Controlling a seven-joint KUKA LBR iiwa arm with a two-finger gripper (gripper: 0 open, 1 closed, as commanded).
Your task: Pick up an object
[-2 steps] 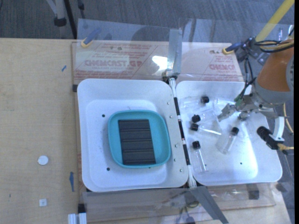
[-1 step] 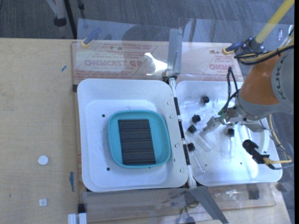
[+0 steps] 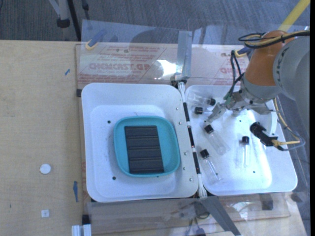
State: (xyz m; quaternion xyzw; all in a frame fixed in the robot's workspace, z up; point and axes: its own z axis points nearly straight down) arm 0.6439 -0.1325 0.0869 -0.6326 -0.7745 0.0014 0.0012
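Observation:
Several small clear vials with black caps lie scattered in the right bin (image 3: pixel 283 178). One vial (image 3: pixel 216 142) lies near the bin's middle, another vial (image 3: pixel 209 165) near the left wall, and a third vial (image 3: pixel 243 153) further right. Two more capped pieces (image 3: pixel 198 110) sit near the bin's back left corner. My gripper (image 3: pixel 217 113) reaches down and to the left from the orange-banded wrist (image 3: pixel 261 65). It hangs low over the back left part of the right bin, just above the middle vial's cap (image 3: pixel 208 129). I see nothing held in it.
The left bin (image 3: pixel 98 102) holds a teal square tray (image 3: pixel 120 154) with a dark ridged block (image 3: pixel 143 149) inside. A clear plastic sheet (image 3: pixel 133 65) lies behind the bins. A white disc (image 3: pixel 45 169) rests on the wooden bench at left.

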